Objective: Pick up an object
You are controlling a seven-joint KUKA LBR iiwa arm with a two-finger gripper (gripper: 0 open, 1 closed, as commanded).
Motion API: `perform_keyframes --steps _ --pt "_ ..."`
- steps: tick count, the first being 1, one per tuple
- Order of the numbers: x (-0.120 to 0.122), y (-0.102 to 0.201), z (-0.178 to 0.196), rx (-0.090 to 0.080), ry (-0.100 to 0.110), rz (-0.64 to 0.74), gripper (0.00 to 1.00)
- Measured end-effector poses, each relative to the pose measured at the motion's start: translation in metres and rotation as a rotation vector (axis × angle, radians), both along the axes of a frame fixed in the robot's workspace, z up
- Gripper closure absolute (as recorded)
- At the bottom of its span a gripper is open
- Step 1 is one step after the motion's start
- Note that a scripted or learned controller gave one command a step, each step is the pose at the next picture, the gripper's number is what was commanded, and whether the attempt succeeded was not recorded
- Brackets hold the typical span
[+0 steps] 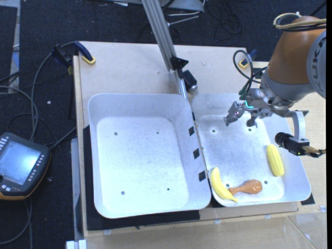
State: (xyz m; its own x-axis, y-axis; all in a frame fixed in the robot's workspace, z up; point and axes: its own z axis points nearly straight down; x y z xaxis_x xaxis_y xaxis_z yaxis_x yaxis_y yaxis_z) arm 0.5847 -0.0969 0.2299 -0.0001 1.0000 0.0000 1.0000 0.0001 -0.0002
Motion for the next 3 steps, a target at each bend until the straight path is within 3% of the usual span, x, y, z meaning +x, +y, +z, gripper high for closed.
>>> perform_keyframes --steps 1,3 --pt "0.000 0.000 0.000 0.000 0.000 0.000 0.00" --pt "-0.005 -0.008 -0.102 0.000 0.005 -0.001 0.00"
